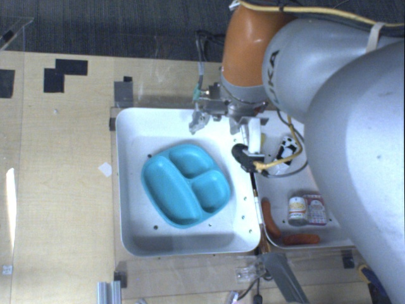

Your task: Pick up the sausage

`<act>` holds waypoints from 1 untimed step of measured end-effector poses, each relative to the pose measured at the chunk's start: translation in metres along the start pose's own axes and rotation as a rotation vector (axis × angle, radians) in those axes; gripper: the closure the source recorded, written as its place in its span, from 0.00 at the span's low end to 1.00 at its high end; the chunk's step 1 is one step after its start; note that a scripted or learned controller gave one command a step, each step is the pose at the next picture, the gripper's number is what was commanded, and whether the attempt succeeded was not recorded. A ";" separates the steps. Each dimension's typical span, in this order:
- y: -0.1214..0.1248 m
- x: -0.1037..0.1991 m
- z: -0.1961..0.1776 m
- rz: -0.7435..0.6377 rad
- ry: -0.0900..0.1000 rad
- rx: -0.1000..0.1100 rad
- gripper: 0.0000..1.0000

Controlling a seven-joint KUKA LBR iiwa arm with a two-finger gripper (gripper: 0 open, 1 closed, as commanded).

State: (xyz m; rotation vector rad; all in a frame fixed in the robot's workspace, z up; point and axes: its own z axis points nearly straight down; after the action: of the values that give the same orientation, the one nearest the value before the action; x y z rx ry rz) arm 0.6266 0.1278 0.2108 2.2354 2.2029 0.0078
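Here the gripper (218,122) hangs spread and holding nothing above the far edge of the left bin (126,189), beyond the blue tray (185,183). The sausage (267,215), well apart, lies in the right bin, so a reach across seems needed.

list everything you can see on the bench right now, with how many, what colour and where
bins: two, white, side by side on the bench; the right one is largely covered by the arm
plate: one, blue, three compartments, in the left bin
sausages: two, reddish brown, in the right bin; one lies along its left wall, the other along its near edge
can: one, pale with a red label, in the right bin between the sausages
black-and-white thing: one, far part of the right bin, too small to identify
black shapes: several, on the bench at far left
arm: one, grey with an orange band, reaching in from the right
gripper: one, over the far edge of the bins
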 end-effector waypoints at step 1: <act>-0.058 -0.004 0.059 -0.013 0.000 0.004 0.00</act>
State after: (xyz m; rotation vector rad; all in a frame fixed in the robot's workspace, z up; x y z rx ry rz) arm 0.5688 0.1245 0.1517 2.2228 2.2191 0.0035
